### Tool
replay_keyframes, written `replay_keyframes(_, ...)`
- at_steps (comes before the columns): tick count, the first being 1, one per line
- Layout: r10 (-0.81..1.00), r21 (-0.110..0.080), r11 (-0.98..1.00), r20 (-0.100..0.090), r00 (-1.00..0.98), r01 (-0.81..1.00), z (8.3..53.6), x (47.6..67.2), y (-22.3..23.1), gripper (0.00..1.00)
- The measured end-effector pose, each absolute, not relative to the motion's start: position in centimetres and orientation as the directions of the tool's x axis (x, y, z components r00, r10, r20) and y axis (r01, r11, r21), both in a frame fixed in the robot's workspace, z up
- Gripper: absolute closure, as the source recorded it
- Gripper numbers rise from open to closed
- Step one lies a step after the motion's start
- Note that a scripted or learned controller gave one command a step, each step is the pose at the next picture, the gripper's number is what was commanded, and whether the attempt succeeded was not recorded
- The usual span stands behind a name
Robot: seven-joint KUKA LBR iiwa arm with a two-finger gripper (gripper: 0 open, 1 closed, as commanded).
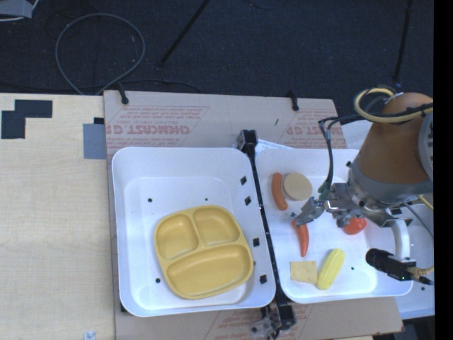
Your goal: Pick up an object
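Approach step, nothing grasped. Gripper point(309, 214) hangs low in the right white bin point(382, 289), fingers apart, just above the small orange carrot point(304, 240), beside the orange sausage point(279, 191) and tan round disc point(297, 187). Next: descend over the carrot, close squarely, then lift.

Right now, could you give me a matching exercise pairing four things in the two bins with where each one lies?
Things:
1. yellow divided tray
2. corn cob
3. sausage
4. chilli pepper

Places:
A. beside the round tan piece, on its left
B. in the left bin
C. front of the right bin, next to the pale yellow wedge
D. just below the gripper

Pairs: 1-B, 2-C, 3-A, 4-D
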State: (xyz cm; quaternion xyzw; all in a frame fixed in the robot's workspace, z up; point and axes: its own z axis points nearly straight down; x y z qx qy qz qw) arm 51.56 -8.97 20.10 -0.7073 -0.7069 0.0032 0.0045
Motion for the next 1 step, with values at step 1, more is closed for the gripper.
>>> replay_keyframes(1,1.000,-0.009,0.000,0.002,0.000,1.000,15.65,51.48,-8.41,0.00)
